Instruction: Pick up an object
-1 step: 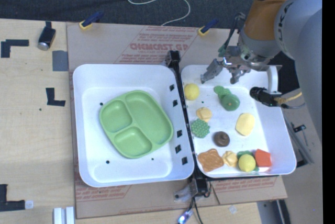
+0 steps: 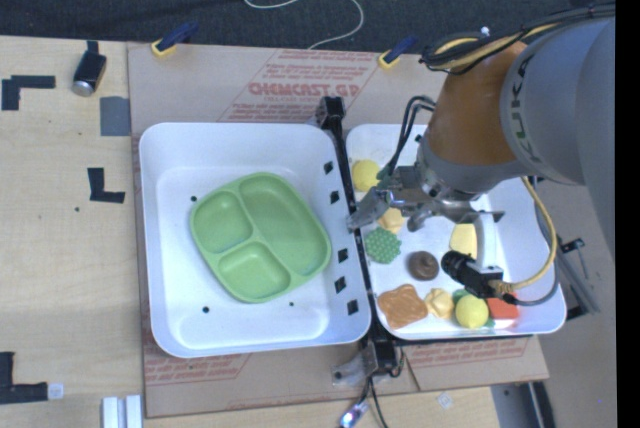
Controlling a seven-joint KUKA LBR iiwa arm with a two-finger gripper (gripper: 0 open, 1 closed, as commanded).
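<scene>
- Arm (image 2: pixel 500 111): grey, orange band above the wrist, entering from the right and reaching down over the right bin.
- Gripper (image 2: pixel 392 208): low over the left part of the right bin, close to the divider between the bins; whether it is wide, narrow or holding anything cannot be told from this angle.
- Left bin (image 2: pixel 165 151): white, shallow; carries a green compartment plate (image 2: pixel 260 236) lying flat and turned at a slant, near the bin's middle.
- Right bin (image 2: pixel 535 321): white, shallow; carries the small objects below.
- Yellow round piece (image 2: pixel 364 174): near the bin's far left corner, just beside the gripper.
- Green bumpy ball (image 2: pixel 382 245): along the left edge, just under the gripper.
- Brown disc (image 2: pixel 424 265): near the bin's middle.
- Yellow block (image 2: pixel 463 239): right of the brown disc.
- Toast-shaped piece (image 2: pixel 402 305): at the near edge, toward the left corner.
- Yellow-green ball (image 2: pixel 471 312): at the near edge, touching a red piece (image 2: pixel 505 310).
</scene>
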